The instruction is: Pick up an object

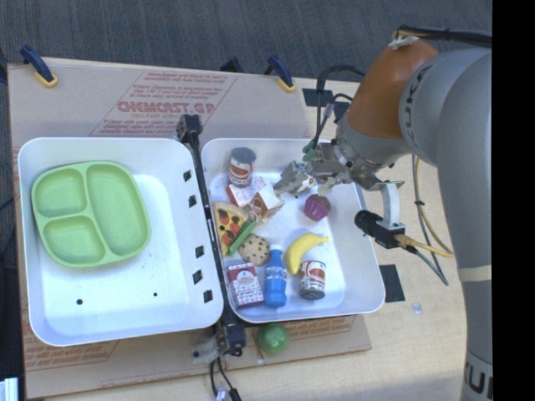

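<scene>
Nearest us, a small green ball (272,338) lies on the cardboard just outside the right white bin (365,267). Inside that bin we see a red carton (245,286), a blue bottle (275,278), a yellow banana (302,250) and a small labelled can (313,279) along the near side, with a pizza slice (231,221), a chocolate-chip cookie (254,248), a purple round fruit (316,208) and a red-labelled tin (242,167) farther back. Our gripper (294,178) hangs over the bin's far part, just beside the purple fruit; whether its jaws are apart or together, we cannot tell. A green divided plate (88,213) sits in the left white bin (125,316).
</scene>
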You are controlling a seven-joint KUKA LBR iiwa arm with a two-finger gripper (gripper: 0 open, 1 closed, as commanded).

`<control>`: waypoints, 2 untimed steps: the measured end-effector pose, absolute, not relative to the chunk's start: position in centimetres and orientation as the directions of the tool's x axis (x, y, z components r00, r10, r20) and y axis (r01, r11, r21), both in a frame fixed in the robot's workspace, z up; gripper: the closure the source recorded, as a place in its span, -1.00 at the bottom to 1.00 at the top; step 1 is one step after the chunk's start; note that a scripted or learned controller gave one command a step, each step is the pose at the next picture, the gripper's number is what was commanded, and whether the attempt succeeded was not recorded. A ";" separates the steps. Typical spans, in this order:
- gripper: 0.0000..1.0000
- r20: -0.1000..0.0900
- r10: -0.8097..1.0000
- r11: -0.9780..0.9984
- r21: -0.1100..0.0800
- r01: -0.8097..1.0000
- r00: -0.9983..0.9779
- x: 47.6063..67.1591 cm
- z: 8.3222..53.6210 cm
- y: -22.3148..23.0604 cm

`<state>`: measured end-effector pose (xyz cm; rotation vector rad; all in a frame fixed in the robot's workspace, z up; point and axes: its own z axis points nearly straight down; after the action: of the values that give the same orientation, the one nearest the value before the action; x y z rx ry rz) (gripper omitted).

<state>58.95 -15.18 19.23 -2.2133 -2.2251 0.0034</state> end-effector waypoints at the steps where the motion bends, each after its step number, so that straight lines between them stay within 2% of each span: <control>1: -1.00 0.000 1.000 0.008 -0.005 1.000 -0.008 59.2 9.1 -13.8; 2: 1.00 0.000 1.000 0.011 -0.004 1.000 -0.011 59.3 10.3 -13.8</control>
<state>59.32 -13.83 10.30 -2.2070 -2.2324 0.0040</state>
